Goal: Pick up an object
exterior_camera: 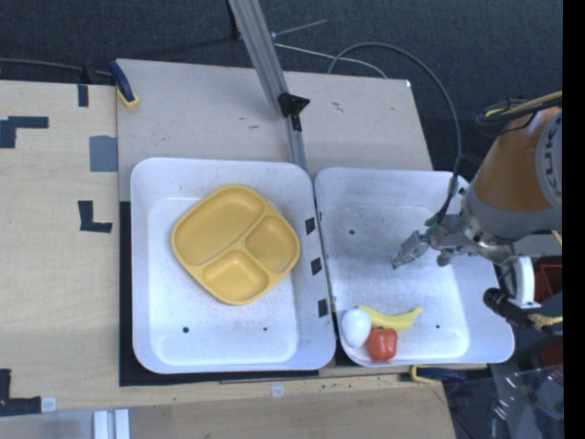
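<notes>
Seen from the fixed camera above: two shallow white bins side by side on the surface (pixel 210 108), the arm (pixel 516 186) reaching in from the right. Gripper (pixel 422 250) hanging over the middle of the right bin (pixel 366 199), tips pointing left and a little toward the near side; fingers look slightly apart with nothing between them, though small and dark against the speckled floor. Nearest candidates for picking lie toward the near edge of the same bin, down and a bit left of the gripper, well apart from it: a yellow banana (pixel 393 317), a white egg-like ball (pixel 355 326) and a small red item (pixel 382 344), possibly a tomato or pepper. All three bunched together, touching or nearly so. Banana's long axis running left to right, slightly curved, right tip lifted toward the far side; white ball at its left end, red piece just near of its middle. Crowding likely to make a clean close on any one of them awkward. Left bin (pixel 155 337) carrying a yellow divided plate (pixel 236 243) with three compartments, lying flat and turned at a slant, farther from the gripper than the cluster.
</notes>
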Available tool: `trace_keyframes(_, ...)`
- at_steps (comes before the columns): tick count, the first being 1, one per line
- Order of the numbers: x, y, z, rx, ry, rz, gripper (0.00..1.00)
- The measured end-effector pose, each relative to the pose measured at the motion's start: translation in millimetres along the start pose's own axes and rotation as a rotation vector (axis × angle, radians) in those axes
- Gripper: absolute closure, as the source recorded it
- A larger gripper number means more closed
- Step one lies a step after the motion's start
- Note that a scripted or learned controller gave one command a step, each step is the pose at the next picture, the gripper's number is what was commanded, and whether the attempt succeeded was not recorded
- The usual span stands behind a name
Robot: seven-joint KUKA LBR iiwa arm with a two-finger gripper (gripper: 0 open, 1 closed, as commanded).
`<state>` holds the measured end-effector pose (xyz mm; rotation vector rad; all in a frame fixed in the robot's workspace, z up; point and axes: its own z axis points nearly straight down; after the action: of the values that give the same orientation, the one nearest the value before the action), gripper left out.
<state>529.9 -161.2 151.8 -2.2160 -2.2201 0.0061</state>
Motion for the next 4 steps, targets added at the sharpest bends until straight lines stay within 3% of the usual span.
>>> trace_keyframes(1,9.4,-7.1,50.9,0.002,0.001,0.000,0.00)
trace_keyframes(2,9.5,-7.0,62.7,-0.005,-0.002,0.000,0.00)
trace_keyframes(3,10.1,-7.1,52.6,-0.004,0.000,0.000,1.00)
trace_keyframes(4,19.3,-5.3,-5.9,-0.010,-0.001,-0.001,1.00)
